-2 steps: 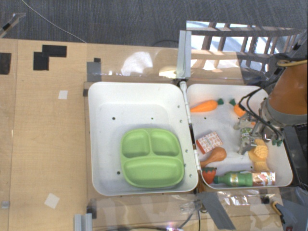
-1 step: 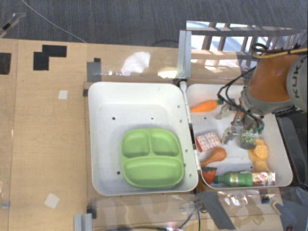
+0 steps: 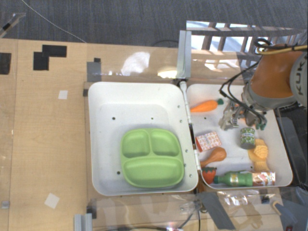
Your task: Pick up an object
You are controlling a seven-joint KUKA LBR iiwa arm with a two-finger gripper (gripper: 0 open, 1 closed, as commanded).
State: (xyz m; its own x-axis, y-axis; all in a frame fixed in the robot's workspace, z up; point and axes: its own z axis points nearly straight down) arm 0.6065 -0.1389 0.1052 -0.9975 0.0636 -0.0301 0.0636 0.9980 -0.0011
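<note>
The arm [image 3: 279, 76] came in from the right edge of the frame, its grey and orange body cut off there and covering the upper right corner of the right bin [image 3: 285, 170]. The gripper [image 3: 232, 119] hung below the wrist among dark cables, small and blurred; couldn't tell how far apart the jaws stood, and nothing could be made out between them. Objs in the right bin: carrot [image 3: 204, 106] just left of the gripper and a bit higher in the frame, apart from it; small green can [image 3: 247, 136] just below-right of the gripper, close, though contact couldn't be judged; yellow corn-like piece [image 3: 259, 153] under the can; red-and-white patterned box [image 3: 208, 141] lower left of the gripper; brown drumstick [image 3: 214, 155] below the box; green bottle [image 3: 244, 178] lying on its side along the bin's bottom wall, w/ a red piece [image 3: 209, 175] at its left end, partly tucked into the corner and hard to identify. Bare white floor showed in the middle of the right bin btwn box and can. The left bin [image 3: 103, 105] held a green divided plate [image 3: 152, 157] in its lower half; its upper half was bare. The two bins met at a shared edge in the centre of the frame.
</note>
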